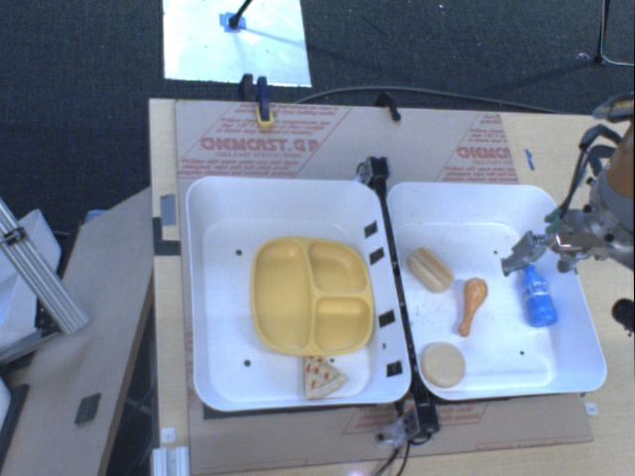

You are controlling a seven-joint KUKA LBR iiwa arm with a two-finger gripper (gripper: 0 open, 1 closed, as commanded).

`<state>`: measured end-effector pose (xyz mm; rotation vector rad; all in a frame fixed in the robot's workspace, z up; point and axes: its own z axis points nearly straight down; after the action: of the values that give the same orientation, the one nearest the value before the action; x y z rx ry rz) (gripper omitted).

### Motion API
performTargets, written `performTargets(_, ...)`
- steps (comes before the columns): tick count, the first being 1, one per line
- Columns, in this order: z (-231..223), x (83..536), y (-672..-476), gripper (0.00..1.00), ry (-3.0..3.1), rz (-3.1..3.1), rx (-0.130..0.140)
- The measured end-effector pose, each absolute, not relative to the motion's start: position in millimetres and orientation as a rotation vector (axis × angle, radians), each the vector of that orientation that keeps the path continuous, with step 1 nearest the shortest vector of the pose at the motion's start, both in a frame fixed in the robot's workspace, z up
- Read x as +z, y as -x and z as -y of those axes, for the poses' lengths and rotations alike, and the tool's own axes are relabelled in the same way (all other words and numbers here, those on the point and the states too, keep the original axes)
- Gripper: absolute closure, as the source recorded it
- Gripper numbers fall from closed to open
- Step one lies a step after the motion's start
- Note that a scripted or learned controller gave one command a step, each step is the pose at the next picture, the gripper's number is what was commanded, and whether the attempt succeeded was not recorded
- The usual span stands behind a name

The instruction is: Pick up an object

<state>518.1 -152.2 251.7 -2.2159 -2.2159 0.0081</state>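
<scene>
The right bin [496,206] holds a blue bottle [540,303] near its right wall, an orange drumstick [473,305], a tan hot-dog bun [431,269] and a round beige biscuit [444,364]. My gripper [543,256] hangs over the right side of this bin, just above the bottle's top end. Its fingers [519,258] are spread open, and the bottle's cap sits low between them without being clasped. The bottle still lies on the bin floor.
The left bin [228,206] holds a yellow divided plate [313,296] and a pizza slice [322,376] at its front. A black clip strip [387,266] runs between the two bins. The arm's wrist [605,216] reaches in over the right bin wall.
</scene>
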Motion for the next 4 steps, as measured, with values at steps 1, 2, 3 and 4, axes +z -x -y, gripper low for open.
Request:
performTargets(1, 151.8, 257.2, -520.3, 0.0, 2.219, 2.226, -0.001)
performTargets(2, 150.0, 213.0, -527.6, 0.0, 2.219, 2.223, 0.0)
performTargets(3, 149.9, 170.0, -522.8, 0.0, 2.218, 2.221, 0.001)
performTargets(4, 156.1, 119.0, -514.3, 0.0, 2.219, 2.22, 0.002)
